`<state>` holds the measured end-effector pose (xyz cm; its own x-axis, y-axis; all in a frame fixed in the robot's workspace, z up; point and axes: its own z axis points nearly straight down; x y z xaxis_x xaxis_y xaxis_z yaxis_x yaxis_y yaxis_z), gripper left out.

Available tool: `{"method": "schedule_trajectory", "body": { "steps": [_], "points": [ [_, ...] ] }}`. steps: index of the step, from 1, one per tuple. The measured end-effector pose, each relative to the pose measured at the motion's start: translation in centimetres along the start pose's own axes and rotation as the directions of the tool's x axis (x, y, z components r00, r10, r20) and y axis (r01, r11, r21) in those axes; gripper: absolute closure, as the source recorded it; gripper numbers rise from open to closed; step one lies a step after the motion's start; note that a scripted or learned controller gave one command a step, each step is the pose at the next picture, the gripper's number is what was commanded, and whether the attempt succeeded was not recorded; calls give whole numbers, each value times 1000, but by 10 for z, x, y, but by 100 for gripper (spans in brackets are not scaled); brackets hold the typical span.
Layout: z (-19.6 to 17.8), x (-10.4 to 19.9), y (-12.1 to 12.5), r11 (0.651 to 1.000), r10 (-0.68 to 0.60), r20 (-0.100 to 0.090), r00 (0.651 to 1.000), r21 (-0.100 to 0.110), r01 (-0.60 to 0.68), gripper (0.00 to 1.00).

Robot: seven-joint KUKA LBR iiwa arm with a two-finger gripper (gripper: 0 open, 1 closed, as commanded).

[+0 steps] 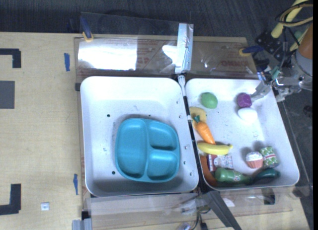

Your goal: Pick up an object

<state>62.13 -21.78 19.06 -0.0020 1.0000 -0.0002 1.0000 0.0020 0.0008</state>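
Gripper hangs at the right bin's far edge, beside the purple ball; grip unreadable, cannot tell. One white egg just under the ball, one lime left, one banana nearer.

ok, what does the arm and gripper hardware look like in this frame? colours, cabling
At the right edge, the gripper is a silvery grey metal piece with a pale, slim finger. Behind it sits a dark mounting block with black and yellow cables looping up toward the top right corner, plus a small blue fitting. A sliver of the orange band shows beside grey arm housing.
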Motion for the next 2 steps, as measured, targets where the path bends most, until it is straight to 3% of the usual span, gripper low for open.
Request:
{"method": "schedule_trajectory", "body": {
  "steps": [1,2],
  "points": [
    [70,1,34,999,-48,-7,999,3,48,0],
    [104,34,47,1000,-12,0,1000,-1,12,0]
  ]
}}
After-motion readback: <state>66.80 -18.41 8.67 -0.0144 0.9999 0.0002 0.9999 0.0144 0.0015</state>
